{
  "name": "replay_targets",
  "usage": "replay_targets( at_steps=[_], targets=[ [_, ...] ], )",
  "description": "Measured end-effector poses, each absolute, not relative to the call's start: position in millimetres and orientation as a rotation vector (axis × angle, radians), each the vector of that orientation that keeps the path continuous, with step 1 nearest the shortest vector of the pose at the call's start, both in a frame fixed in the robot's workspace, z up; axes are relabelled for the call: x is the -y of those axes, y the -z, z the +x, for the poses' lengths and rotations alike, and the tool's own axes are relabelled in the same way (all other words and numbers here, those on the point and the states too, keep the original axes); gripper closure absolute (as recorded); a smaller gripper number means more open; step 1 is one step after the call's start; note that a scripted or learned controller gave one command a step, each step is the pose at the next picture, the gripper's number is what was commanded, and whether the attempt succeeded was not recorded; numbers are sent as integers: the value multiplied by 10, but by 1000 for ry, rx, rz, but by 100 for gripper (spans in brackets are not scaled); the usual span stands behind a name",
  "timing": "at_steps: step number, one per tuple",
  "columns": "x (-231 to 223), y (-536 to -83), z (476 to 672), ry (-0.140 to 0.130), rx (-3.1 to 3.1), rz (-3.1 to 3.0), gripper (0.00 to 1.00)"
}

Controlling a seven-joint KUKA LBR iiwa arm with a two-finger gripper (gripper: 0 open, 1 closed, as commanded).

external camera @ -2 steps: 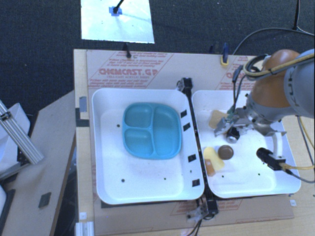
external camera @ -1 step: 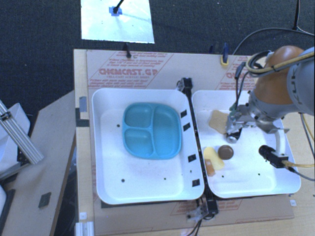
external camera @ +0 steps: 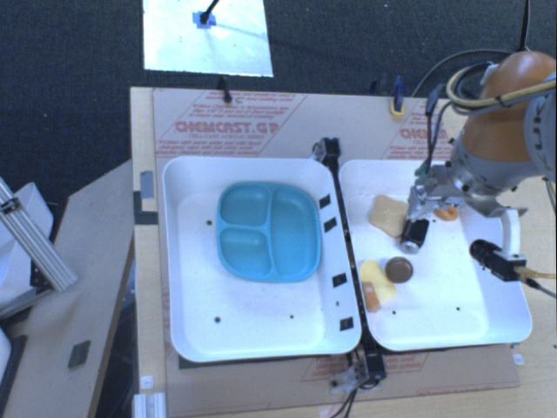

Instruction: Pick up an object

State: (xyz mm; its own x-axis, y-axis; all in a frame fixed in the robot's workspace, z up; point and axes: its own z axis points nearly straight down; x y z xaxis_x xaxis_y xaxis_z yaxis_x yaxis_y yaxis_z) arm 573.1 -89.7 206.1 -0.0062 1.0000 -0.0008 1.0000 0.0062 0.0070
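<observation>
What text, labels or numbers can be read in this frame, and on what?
"CHEMCAST GP": large red print on the board under the bins, behind the left bin.
Smaller red lines around it: too blurred to read.
Repeated red print behind the right bin and at the board's front edge: partly hidden, unreadable.
Blue plate: no readable text.

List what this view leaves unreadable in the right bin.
Camera view:
- Orange thing: mostly hidden behind the pincer; its kind is unclear.
- Tan piece: its right edge is covered by the pincer.
- Small orange bit beside the yellow piece: too small to name.
- Arm: cut off by the view's right edge.
</observation>
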Motion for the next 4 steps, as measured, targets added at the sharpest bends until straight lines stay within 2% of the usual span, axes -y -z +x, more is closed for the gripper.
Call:
replay_targets(
  at_steps=[1,3,4],
  targets=[
    [898,-2334,5742,-4,-2226,2212,100],
    [-227,-2211,5614,-2,-2234,2211,100],
    [-764,-2277,5372,-1,-2233,2213,100]
  ],
)
